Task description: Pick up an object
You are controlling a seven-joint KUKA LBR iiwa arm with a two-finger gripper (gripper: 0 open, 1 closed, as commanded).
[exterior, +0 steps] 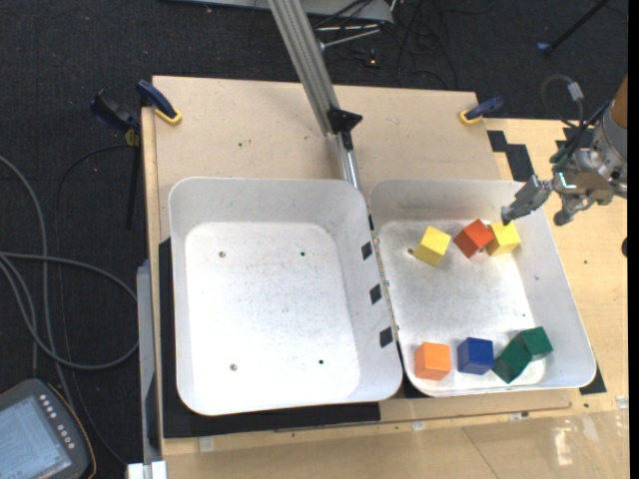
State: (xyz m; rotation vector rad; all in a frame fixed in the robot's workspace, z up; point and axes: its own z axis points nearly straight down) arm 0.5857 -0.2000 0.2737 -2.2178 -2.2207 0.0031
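The gripper (545, 204) hangs over the far right corner of the right bin (559, 297), at the end of the arm (609, 138) that comes in from the right edge. Its two fingers stand apart, spread and holding nothing: one dark finger (521, 204) slants down toward the blocks, the other (567, 208) sits further right, over the bin's rim.

All other places here are given from the right bin. Near its far wall lie three blocks in a short row. A small yellow block (505, 238) lies rightmost, just below the tip of the left-hand finger; whether the finger touches it cannot be told. A red block (475, 238) sits just beside it on the left, the two touching or nearly so. A larger yellow block (433, 245) lies left of the red one, slightly apart from it.

Along the near wall of the bin sit four more blocks. An orange block (432, 359) is at the near left. A blue block (476, 355) is just right of it. Two green blocks follow, one (512, 360) beside the blue and the other (535, 342) touching it, closer to the near right corner.

The left bin (200, 208) adjoins the right bin's left side, their rims overlapping. A grey pole (305, 53) runs from the far edge of the bench (250, 118) down to where the two bins meet. Blue and yellow clamps (158, 103) grip the bench's far corners.
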